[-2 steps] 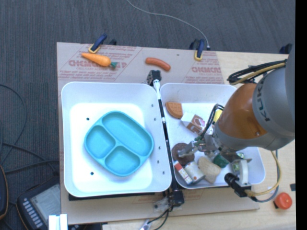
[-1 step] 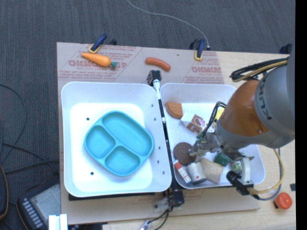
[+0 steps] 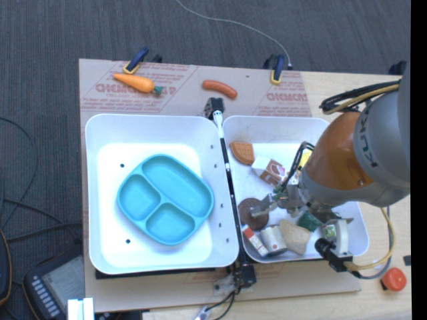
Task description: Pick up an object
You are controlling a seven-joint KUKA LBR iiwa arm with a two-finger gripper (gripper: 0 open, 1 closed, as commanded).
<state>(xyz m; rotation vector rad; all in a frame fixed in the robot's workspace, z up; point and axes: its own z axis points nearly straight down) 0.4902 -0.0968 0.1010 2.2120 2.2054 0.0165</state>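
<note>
Clutter crowds the right bin's (image 3: 233,129) front edge, where the gripper (image 3: 277,202) hangs beside a brown disc (image 3: 251,211). Its grip state I cannot tell. Descending here probably jams against packed neighbours, and nothing lifts.

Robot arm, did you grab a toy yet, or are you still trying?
Done: the grey and orange arm has reached into the right white bin, and its gripper sits low among the toys there. In hand: nothing visibly; it is near the round brown disc, but I cannot see a toy between its fingers. Left: gripping one and lifting it out. The tan wedge and small brown box lie untouched.
</note>
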